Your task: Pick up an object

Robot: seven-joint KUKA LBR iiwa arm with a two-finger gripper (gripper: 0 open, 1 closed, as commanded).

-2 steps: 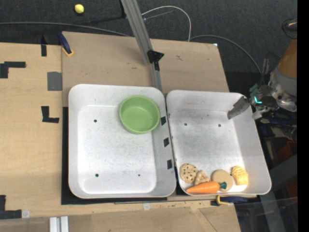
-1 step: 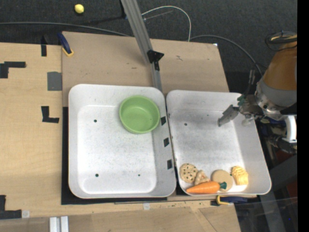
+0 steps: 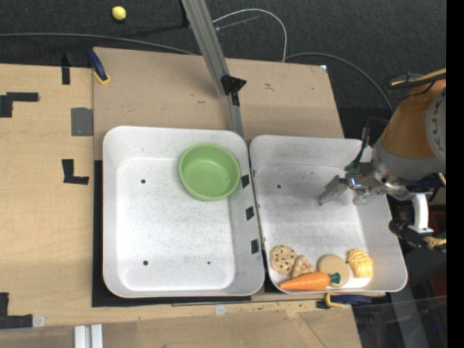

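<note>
My gripper (image 3: pixel 330 192) hangs over the right side of the right bin (image 3: pixel 304 158), above bare bin floor, with the grey arm and its orange band (image 3: pixel 409 114) behind it at the right. Along the front wall of that bin lie a speckled cookie (image 3: pixel 282 257), an orange carrot (image 3: pixel 308 281), a tan round roll (image 3: pixel 333 265) and a yellow ridged piece (image 3: pixel 359 262). These toys sit well below and in front of the gripper. A green bowl (image 3: pixel 209 171) stands upright in the back right part of the left bin (image 3: pixel 145 216).
A slanted metal pole (image 3: pixel 210 42) runs from the top of the view down to the gap between the bins. Cables cross the dark floor behind the bench. A small yellow ball (image 3: pixel 119 12) lies on the floor at the top left.
</note>
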